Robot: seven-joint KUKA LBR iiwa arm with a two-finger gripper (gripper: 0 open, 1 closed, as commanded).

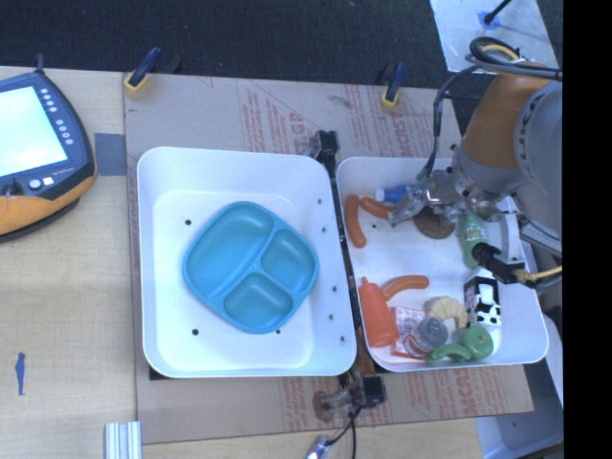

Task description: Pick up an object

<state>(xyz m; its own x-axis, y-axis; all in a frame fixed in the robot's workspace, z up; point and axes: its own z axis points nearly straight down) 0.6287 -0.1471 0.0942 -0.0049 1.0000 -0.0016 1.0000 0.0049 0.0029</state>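
Over the upper part of the right bin (535, 347), my gripper (418, 206) sits low among the toy items; whether it is parted or closed, and whether anything is in it, cannot be determined from this angle. My grey arm with its orange band (497, 118) enters from the right.

Candidate objects in the right bin:
- Two sausages: one (355, 220) lies along the left wall, smooth, orange-brown, slightly curved; the other (405, 283) lies near the bin's middle.
- An orange bottle (376, 312), tapered toward its top, lies beside the left wall below the first sausage.
- A brown round piece (437, 226) rests just beside my gripper.
- A green bottle-like item (471, 237) lies to the right of that piece.
- A black-and-white patterned item (485, 299) stands near the right wall.
- A green ring shape (462, 348), glossy and curled, lies at the lower edge, next to a pale lumpy item (446, 309) and a grey disc (432, 332).

The left bin (153, 256) holds a blue divided plate (251, 267), smooth plastic with three compartments, set at a tilt to the bin walls
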